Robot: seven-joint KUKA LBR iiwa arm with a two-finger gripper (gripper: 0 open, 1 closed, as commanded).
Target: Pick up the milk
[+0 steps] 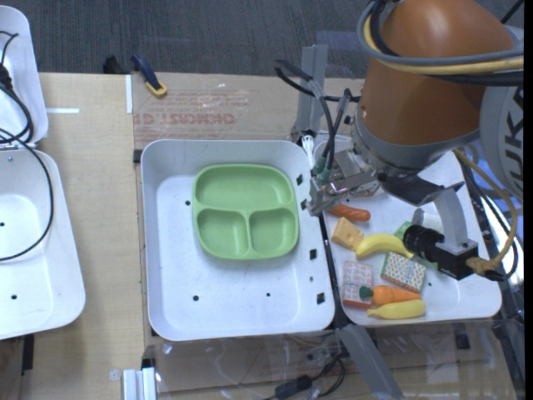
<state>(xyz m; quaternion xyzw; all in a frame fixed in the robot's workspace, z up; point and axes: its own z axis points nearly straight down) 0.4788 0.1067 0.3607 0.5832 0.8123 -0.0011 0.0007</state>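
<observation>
Behind the arm [425, 82], the right bin [475, 302] (mostly hidden) hides the jaws' state.

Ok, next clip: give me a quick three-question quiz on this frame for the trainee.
1. True or false: the green plate lies in the same bin as the toy food.
2. Where is the claw? A) over the plate's middle; B) at the far left corner of the right bin; C) over the bench, outside both bins.
3. How many compartments does the plate have?

Key: 1 false, the plate is in the left bin and the food is in the right one. 2 B. 3 three.
</observation>
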